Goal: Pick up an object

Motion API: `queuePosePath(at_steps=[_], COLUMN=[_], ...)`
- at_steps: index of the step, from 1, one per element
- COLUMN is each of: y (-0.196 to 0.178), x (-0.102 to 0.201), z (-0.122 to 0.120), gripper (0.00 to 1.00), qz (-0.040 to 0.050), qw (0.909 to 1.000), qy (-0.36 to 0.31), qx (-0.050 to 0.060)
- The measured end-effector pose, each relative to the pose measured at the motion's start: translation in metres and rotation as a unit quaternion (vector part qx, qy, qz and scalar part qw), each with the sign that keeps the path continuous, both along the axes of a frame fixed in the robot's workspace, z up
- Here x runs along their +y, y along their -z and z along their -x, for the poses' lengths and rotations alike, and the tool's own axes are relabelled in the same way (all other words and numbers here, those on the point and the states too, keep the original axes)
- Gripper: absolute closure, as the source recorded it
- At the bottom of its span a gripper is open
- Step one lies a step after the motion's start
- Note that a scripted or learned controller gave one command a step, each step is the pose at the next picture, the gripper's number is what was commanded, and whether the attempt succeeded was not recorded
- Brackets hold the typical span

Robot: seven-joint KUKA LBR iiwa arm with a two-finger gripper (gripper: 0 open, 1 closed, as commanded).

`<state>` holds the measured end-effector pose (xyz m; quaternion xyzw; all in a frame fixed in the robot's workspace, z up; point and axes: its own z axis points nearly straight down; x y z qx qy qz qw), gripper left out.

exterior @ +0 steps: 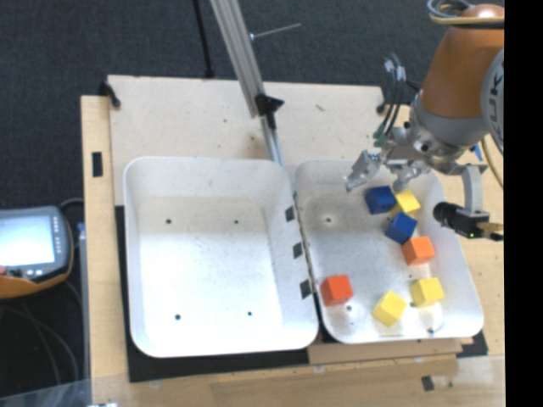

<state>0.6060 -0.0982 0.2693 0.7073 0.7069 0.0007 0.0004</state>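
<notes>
Several small cubes lie in the right bin (pixel 339 227). A blue cube (pixel 380 199) and a yellow cube (pixel 409 202) sit at the far side, with a second blue cube (pixel 401 226) and an orange cube (pixel 418 249) just below them. Nearer the front are two yellow cubes (pixel 427 292) (pixel 389 308) and an orange cube (pixel 337 289). My gripper (pixel 382 174) hangs over the bin's far end, just above the first blue cube. It is open, with nothing between its fingers.
The left bin (pixel 212 253) stands beside the right one, sharing a raised middle edge. A slanted metal pole (pixel 242 53) rises from behind the bins. A black fitting (pixel 458 219) sits at the right bin's right rim.
</notes>
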Motion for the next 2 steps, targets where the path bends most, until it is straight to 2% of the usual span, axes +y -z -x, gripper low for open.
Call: queuePosePath(at_steps=[1,2], y=[0.020,-0.096], x=[-0.055,-0.032], z=[-0.038,-0.037], gripper=[0.00,0.00], qz=[0.0023,0.0012], qw=[1.0000,1.0000], qy=[0.001,-0.003], qx=[0.000,-0.005])
